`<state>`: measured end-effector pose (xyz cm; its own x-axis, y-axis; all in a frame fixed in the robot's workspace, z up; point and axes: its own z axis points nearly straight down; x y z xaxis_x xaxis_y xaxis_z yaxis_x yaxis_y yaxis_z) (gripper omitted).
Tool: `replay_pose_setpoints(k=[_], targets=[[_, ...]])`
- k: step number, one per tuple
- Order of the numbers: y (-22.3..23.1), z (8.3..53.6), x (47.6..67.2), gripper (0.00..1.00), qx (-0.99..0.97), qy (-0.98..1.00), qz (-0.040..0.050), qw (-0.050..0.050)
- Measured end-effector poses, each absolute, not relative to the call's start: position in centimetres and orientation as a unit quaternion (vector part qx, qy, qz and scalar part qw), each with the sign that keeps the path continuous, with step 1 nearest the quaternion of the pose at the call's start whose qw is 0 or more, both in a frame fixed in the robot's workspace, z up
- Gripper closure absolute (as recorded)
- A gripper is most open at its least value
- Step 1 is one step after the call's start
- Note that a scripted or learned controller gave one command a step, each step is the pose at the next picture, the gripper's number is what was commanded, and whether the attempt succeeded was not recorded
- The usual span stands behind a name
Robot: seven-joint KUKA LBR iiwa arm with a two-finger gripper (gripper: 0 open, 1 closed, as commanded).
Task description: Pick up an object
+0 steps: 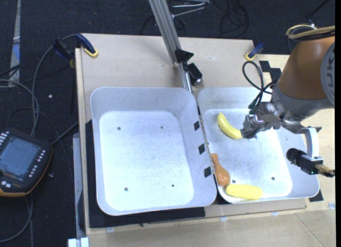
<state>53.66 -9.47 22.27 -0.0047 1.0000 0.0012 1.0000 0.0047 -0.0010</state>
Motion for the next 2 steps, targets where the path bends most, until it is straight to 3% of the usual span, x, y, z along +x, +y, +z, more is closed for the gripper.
replay_pose_setpoints(k=[2], targets=[[2.1,21.7,52.6,1.0,-0.705,-0.709,-0.0003,0.001]])
